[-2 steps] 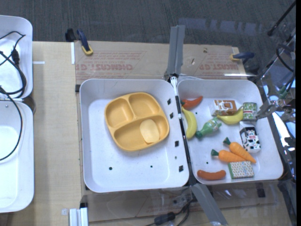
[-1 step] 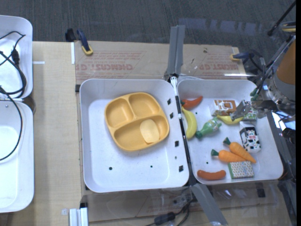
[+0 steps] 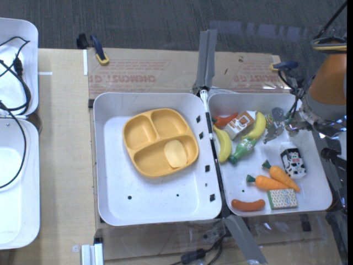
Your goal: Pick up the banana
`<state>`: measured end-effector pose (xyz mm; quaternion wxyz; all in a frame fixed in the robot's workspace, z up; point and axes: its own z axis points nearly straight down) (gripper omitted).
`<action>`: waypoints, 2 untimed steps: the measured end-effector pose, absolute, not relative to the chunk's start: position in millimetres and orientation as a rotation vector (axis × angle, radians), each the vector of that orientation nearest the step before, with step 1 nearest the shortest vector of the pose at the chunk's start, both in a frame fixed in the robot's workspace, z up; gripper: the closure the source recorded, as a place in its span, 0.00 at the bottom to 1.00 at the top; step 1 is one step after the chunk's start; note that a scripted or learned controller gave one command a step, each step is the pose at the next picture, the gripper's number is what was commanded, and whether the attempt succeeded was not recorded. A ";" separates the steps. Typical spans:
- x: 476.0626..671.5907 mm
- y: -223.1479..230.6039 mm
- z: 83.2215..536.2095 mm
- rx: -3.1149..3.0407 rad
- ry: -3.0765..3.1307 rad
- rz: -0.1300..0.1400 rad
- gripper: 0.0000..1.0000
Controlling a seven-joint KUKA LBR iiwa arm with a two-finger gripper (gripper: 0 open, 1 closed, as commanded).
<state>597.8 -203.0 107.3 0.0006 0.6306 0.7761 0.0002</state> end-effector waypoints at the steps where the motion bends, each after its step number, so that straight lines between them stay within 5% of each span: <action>1: 585.2 -187.3 126.3 1.835 2.549 0.000 0.00; 2: 659.1 -163.8 92.0 1.498 2.759 -0.002 0.00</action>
